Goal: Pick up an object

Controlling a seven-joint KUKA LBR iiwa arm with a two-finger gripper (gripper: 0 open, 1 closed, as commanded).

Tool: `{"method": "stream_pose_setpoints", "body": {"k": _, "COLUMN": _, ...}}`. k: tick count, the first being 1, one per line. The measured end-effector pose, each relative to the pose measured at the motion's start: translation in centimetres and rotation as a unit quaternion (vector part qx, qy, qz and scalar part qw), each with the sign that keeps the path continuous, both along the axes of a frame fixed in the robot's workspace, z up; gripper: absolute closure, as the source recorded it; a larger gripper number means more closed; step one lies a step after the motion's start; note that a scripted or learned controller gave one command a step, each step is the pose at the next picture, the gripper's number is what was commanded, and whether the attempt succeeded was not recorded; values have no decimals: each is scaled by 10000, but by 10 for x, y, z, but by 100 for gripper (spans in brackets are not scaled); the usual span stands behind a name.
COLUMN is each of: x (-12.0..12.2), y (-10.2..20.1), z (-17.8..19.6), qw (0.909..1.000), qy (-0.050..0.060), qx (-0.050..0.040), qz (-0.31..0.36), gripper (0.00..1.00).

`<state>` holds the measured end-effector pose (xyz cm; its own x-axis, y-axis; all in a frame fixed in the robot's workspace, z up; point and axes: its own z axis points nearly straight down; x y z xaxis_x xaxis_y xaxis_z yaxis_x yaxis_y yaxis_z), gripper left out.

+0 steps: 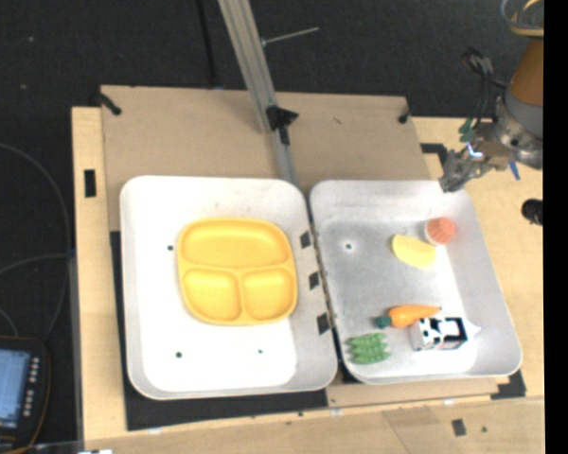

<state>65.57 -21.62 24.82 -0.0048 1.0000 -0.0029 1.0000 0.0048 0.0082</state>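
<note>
The right bin holds several small toys: a yellow banana-like piece, a pinkish-red round piece, an orange carrot, a green pea pod and a black-and-white box. My gripper hangs above the right bin's far right corner, away from all the toys, with nothing visibly between its fingers. The arm enters from the right edge.
The left bin bears a yellow divided plate. A metal pole rises behind the bins at the middle. A screen lies at the lower left, off the bench.
</note>
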Motion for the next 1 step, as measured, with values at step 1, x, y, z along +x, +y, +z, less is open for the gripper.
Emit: {"method": "stream_pose_setpoints", "body": {"k": 1, "x": 3, "y": 51, "z": 9, "qw": 10000, "qy": 23, "qx": 15, "qz": 9, "gripper": 100}}
